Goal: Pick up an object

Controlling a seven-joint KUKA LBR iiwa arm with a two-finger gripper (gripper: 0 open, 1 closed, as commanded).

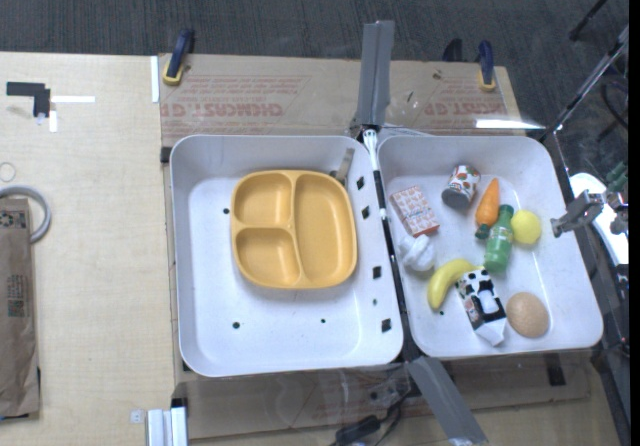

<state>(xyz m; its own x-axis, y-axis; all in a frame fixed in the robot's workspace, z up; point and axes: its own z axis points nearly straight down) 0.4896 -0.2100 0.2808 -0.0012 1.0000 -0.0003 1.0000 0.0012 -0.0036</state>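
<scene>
Nearest the camera, an egg (pixel 527 315) and a black-and-white carton (pixel 483 305) lie at the right bin's (pixel 570 344) front edge, beside a banana (pixel 447 280). Behind them sit a green bottle (pixel 498 245), a lemon (pixel 525 226), a carrot (pixel 487 201), a can (pixel 461 186) and a small box (pixel 414 211). A yellow plate (pixel 295 230) lies in the left bin (pixel 200 334). Best target, I judge: the box, which lies apart from its neighbours. Whether the jaws are open, I cannot tell.

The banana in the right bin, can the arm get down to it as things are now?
Probably yes, though tightly: the banana lies uncovered from above, but the black-and-white carton touches its right end and a white object crowds its left.
</scene>
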